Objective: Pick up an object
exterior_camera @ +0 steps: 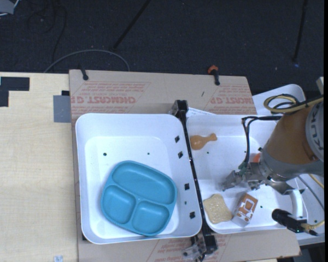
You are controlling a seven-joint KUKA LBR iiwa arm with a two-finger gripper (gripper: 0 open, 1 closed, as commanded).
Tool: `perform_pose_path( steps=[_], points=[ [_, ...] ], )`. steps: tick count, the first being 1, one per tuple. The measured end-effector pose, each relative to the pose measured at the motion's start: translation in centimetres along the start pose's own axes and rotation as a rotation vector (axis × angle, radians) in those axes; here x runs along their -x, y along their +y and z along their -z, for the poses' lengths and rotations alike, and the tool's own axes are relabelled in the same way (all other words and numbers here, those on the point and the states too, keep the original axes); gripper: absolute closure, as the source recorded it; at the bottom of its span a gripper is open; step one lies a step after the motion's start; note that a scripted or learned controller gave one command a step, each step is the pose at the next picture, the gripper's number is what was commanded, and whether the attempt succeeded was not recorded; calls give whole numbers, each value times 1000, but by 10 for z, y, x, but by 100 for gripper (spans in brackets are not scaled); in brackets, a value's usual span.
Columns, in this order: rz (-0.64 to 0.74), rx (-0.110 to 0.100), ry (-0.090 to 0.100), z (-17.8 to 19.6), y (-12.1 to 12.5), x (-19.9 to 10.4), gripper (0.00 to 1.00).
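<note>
- Nearest, a tan bread slice [217, 208] and a brown patterned packet [246, 208] are lying in the right bin [229, 130].
- Jaws [229, 181] are hanging above, their state too dim to tell.

blue divided plate [138, 198] | white bins [93, 146] | tan bread slice [217, 208] | orange-and-white patterned box [245, 208]

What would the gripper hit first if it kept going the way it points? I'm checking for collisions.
The gripper points left across the right bin. Bare bin floor lies ahead, then probably the divider wall. The toast slice sits below that line, though depth is unclear.
</note>
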State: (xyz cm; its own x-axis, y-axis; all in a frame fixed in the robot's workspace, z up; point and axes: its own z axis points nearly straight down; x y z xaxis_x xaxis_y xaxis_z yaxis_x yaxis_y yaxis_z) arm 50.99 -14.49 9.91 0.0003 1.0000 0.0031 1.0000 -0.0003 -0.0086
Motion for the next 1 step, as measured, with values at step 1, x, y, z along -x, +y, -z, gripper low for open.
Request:
perform_pose_path(
  steps=[1],
  points=[
    [-6, 3, -1, 13, 1, 2, 100]
  ],
)
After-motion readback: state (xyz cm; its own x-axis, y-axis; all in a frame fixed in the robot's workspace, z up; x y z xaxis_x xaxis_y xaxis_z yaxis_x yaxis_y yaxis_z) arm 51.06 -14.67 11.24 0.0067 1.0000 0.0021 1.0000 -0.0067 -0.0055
